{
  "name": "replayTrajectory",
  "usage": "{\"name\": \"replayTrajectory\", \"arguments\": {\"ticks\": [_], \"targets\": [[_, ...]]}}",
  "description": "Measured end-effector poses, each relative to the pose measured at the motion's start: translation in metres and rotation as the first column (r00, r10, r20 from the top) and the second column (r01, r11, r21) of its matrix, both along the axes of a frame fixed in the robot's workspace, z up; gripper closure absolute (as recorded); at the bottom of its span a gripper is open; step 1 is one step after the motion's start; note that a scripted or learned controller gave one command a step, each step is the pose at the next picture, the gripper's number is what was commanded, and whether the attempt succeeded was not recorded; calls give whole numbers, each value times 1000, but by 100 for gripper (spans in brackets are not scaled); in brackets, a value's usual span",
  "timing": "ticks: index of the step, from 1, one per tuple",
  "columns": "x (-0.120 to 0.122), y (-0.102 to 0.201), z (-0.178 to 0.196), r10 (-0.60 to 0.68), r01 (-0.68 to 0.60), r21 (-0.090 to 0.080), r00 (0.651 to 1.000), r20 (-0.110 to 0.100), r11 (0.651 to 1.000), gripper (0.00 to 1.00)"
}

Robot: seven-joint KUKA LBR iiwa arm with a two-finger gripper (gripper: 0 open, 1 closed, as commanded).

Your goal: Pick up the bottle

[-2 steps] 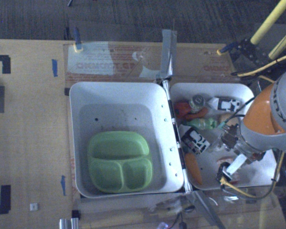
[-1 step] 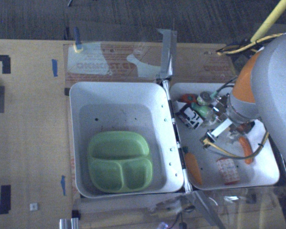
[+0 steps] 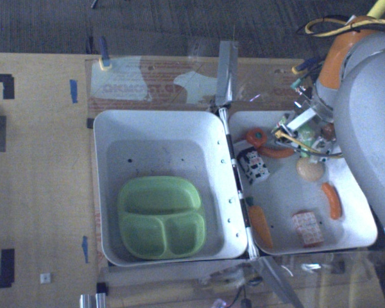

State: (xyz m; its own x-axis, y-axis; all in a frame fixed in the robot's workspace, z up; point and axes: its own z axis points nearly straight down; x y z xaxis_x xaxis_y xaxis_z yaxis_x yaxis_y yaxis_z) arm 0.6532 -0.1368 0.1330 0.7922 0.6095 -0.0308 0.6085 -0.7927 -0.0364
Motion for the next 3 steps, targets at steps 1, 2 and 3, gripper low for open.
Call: {"name": "replayTrajectory", "arguments": {"ticks": [1,2,3], "targets": [[-5,-39,-31,-225,225,-6,974,3,974,0],[-25,-53,5,-69,69,13,997,35,998,0],[-25,-53,4,-69,69,13,997,35,998,0]]}}
